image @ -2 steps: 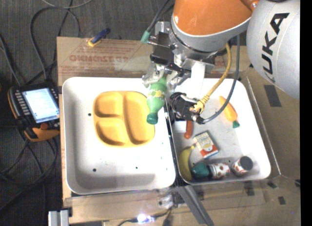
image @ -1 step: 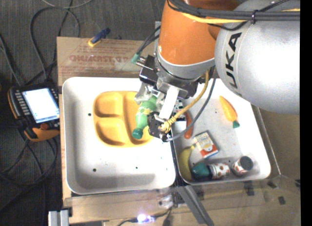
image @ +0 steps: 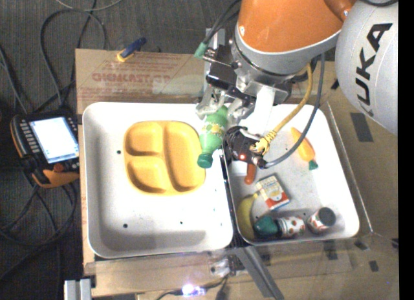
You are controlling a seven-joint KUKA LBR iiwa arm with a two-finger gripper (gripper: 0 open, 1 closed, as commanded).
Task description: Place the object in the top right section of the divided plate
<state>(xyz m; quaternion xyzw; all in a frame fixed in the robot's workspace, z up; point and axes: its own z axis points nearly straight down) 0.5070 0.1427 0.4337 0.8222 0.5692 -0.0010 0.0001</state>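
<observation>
A yellow divided plate (image: 147, 140) lies in the left bin (image: 103, 182), towards its upper right. My gripper (image: 218, 111) hangs over the wall between the two bins, just right of the plate's right rim. It is shut on a green bottle (image: 211, 136) that tilts down with its dark green cap (image: 205, 160) lowest, at the plate's right edge. The bottle's upper end sits between the fingers. The plate's sections hold nothing.
The right bin (image: 336, 182) holds an orange carrot-like piece (image: 250, 174), a small carton (image: 273, 191), a banana (image: 244, 212), a dark green bottle and a can (image: 321, 218) along its near wall, and an orange toy (image: 303, 143). A yellow cable (image: 284, 121) loops below the wrist. A pendant (image: 48, 140) lies at far left.
</observation>
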